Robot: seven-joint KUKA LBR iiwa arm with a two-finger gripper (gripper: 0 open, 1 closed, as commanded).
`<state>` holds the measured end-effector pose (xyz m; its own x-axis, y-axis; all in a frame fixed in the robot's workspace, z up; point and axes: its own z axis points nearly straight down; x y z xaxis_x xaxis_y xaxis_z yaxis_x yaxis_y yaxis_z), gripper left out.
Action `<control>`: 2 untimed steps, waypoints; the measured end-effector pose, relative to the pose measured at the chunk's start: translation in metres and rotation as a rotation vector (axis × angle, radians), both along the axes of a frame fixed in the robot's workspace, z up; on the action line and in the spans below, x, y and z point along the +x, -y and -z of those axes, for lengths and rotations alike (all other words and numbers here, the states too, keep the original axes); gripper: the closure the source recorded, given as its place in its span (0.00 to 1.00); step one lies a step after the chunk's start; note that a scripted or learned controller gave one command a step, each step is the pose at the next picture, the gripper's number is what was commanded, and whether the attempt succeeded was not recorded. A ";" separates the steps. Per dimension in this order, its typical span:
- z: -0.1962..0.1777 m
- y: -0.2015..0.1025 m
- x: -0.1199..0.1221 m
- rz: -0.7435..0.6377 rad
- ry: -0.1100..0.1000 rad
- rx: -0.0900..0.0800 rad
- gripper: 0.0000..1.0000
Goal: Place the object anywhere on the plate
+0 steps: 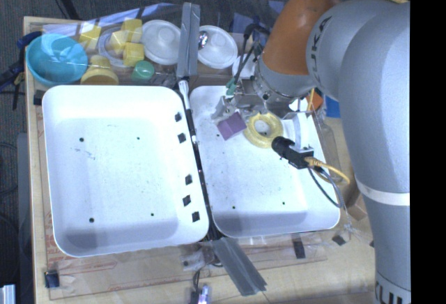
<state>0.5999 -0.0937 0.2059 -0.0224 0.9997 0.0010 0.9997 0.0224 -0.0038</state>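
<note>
In the right bin (265, 215), a small purple block (231, 126) lies near the far left corner. Just to its right is a round yellow plate with a pale centre (262, 130), and the two nearly touch. My gripper (228, 104) hangs right above the purple block's far edge, under the grey and orange arm reaching in from the right. From this angle I cannot tell if the block sits between its fingers or simply rests on the bin floor.
The left bin (111, 226) stands beside the right one, split from it by a dark divider (189, 170). Behind the bins are a blue bowl (56, 58), yellow cups (125, 41), a green cap (143, 70) and white lids (162, 41).
</note>
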 end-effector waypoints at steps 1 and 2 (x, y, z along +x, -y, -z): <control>-0.027 -0.107 -0.009 0.148 0.001 -0.001 1.00; 0.015 -0.153 -0.088 0.170 -0.004 -0.003 1.00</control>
<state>0.5117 0.0597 0.1905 0.1471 0.9891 -0.0019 0.9891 -0.1471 -0.0075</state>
